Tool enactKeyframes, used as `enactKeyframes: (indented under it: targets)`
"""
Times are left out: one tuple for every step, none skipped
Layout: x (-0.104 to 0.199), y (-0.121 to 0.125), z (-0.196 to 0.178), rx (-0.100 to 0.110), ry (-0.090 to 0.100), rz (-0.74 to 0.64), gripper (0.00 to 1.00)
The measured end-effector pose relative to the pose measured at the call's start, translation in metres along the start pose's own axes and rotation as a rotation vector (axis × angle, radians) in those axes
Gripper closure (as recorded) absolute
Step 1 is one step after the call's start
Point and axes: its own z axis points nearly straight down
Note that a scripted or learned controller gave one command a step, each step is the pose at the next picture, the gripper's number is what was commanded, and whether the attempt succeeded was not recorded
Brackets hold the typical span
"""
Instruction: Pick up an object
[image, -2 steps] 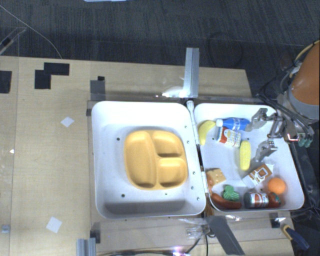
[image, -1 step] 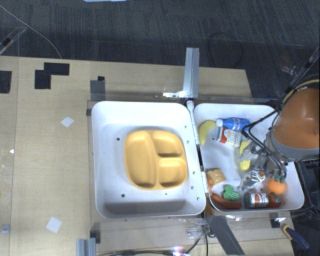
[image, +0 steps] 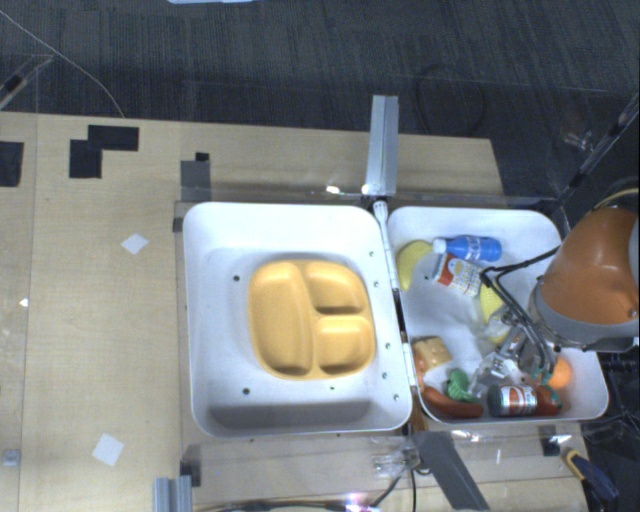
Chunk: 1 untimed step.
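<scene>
Lowering onto one single item is what this step calls for, and the crowded corner makes that hard. The fingers (image: 497, 362) hang low in the right bin (image: 470, 213), wrapped in cable and bright metal. I cannot tell whether they stand wide or narrow, and nothing shows between them.

Just below them lies a red-labelled bottle (image: 520, 401) on its side, probably the easiest object to take. A green piece (image: 458, 382) sits just to their left. A red sausage (image: 450, 403) lies under that piece and nearly touches the bottle's end. To grip well, I would centre over the bottle's middle and close across its narrow width, not along its length. That keeps clear of the sausage and of the bin wall near it. A round bottle may roll away if only one side is touched.

Further left of the fingers sits a tan block (image: 432, 353). Above them lie a blue-capped bottle (image: 466, 259) and a yellow fruit (image: 412, 262). An orange ball (image: 561, 373) peeks out to their right.

The left bin (image: 200, 300), well apart from the fingers, holds a yellow tray (image: 310, 318) with three compartments.
</scene>
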Motion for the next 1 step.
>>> enactKeyframes:
  targets:
    - [-0.0368, -0.05, -0.0057, 0.005, 0.005, 0.076, 0.0]
